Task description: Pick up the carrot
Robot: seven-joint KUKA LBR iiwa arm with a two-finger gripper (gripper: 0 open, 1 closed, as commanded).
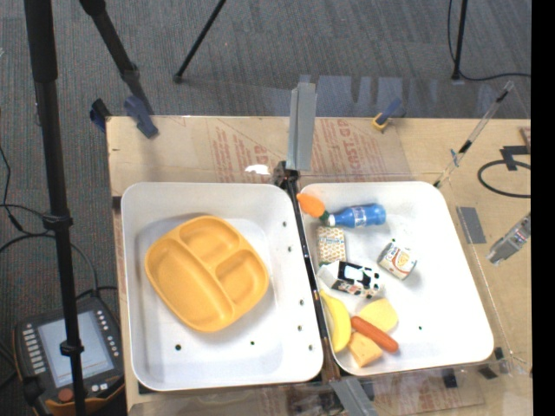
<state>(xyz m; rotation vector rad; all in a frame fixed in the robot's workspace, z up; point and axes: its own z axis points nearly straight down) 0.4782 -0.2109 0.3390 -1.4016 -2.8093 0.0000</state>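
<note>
The carrot is a short orange piece with a green stub at its lower right end. It lies in the far left corner of the right bin, against the divider between the two bins. Just to its right lies a blue bottle on its side.
The right bin also holds a small patterned packet, a black-and-white carton, a small box, a banana, a red-orange sausage-shaped piece and yellow pieces. A yellow divided plate lies in the left bin. A grey metal part sits at the right edge.
</note>
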